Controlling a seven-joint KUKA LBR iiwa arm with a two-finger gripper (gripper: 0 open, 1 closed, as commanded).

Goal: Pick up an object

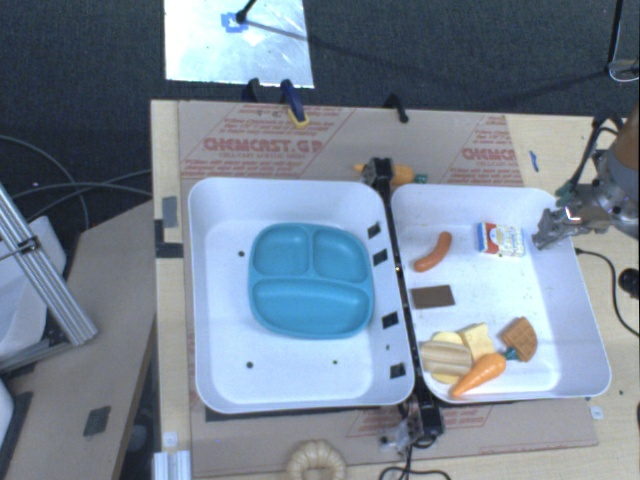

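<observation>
At the right rim of the right bin [596, 353], you will find the gripper [553, 232] hanging over the bin's upper right edge, with the grey arm [612, 186] entering from beyond that rim. How wide the gripper stands cannot be told from this view, and nothing is seen in its grasp, so treat the pick as not yet made. Just inward of the gripper, toward the bin's centre, lies a small white packet [499, 239] with red and blue print; judge this the nearest candidate, since it lies flat and apart from the other items. Further in, near the bin's left wall, a sausage [433, 252] rests at a slant, and below it a flat brown square [432, 296] lies on the floor. Along the bin's lower edge the remaining items are crowded: a carrot [478, 372] touches a pale round slice [446, 357], a yellow block [477, 339] sits just above, and a tan wedge [519, 338] lies beside them. Expect this cluster to be harder to grasp cleanly, as neighbours may shift. To the left of the right bin, the left bin [215, 268] holds a blue divided plate [308, 279], lying flat and well apart from the gripper.
</observation>
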